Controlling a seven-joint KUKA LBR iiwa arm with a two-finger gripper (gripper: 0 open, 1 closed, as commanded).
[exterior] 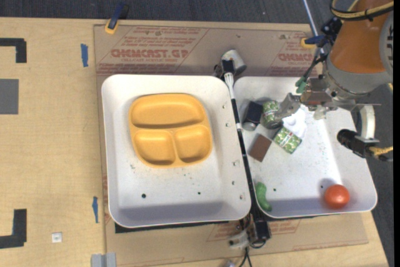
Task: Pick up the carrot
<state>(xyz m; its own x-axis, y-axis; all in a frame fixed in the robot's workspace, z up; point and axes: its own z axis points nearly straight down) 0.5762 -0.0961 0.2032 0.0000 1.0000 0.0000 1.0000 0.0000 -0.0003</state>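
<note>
Gripper: hangs over the far part of the right bin, at the end of the arm that comes in from the view's right.
Gripper state: I cannot tell from this angle whether it is open or closed, and nothing can be seen held in it.
Carrot: I cannot pick it out with certainty. The one orange-red thing is a round piece well apart from the gripper, toward the camera and somewhat to the view's right of it, lying by the right bin's near right corner.
Green-and-white packet: just below the gripper in the view, a little to its left. Whether the two touch cannot be told.
Green can: just to the view's left of the gripper, level with it.
Black block: further left of the gripper, beyond the can, near the wall between the bins.
Brown block: left of the gripper and nearer the camera, just beside the packet.
Green piece: well apart from the gripper, toward the camera and to its left, at the right bin's near left corner.
Left bin: far to the view's left of the gripper. It holds a yellow divided tray.
</note>
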